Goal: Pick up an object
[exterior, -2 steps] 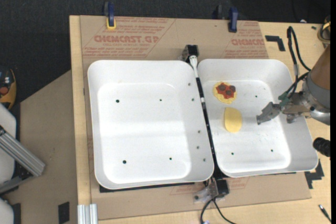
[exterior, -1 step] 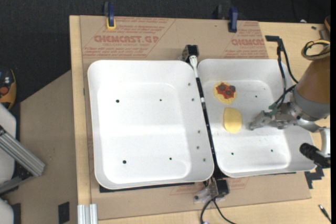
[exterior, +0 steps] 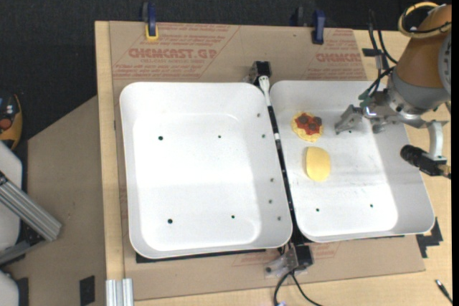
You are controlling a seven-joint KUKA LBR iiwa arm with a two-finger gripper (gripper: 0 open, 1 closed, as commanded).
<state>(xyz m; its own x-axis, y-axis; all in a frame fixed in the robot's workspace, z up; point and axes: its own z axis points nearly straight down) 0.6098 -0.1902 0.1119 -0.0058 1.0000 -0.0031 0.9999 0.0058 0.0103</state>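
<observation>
Camera view: fingers (exterior: 353,118) spread, empty, right bin (exterior: 401,222); cookie (exterior: 308,125) near.

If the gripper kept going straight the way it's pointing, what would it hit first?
The gripper points left across the right bin. Going straight on, it would likely first meet the yellow piece with red spots, though its height above the bin is unclear.
</observation>
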